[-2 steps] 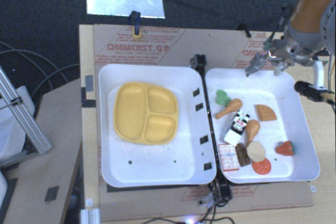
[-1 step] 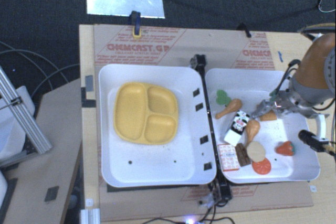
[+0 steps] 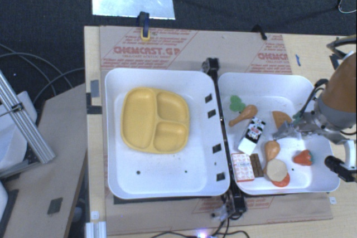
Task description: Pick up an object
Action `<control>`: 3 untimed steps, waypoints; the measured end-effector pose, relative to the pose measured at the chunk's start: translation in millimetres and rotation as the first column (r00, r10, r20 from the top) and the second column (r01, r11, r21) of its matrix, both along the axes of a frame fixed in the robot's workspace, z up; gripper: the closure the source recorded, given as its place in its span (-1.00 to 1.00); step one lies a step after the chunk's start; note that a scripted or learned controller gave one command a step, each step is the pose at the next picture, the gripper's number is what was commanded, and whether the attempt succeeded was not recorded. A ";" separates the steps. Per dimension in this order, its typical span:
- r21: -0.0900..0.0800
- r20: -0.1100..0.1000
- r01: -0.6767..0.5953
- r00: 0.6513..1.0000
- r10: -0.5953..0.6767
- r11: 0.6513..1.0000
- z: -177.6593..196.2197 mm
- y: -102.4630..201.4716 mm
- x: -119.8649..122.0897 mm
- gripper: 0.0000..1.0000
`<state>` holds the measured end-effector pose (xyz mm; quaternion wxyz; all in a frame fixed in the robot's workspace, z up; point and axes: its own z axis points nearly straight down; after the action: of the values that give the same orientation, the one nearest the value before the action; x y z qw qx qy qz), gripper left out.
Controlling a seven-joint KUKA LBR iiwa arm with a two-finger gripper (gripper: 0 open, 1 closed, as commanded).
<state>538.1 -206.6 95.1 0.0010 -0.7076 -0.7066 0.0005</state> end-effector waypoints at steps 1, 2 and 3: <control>0.002 0.000 -0.004 1.000 0.004 1.000 -11.7 44.2 -36.5 -1.00; 0.003 0.003 -0.009 1.000 0.009 1.000 17.5 95.2 -49.6 -1.00; 0.000 0.006 -0.005 1.000 0.005 1.000 27.0 91.8 -48.4 1.00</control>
<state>489.7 -114.8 122.2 -0.0012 -0.7057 -0.7085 -0.0016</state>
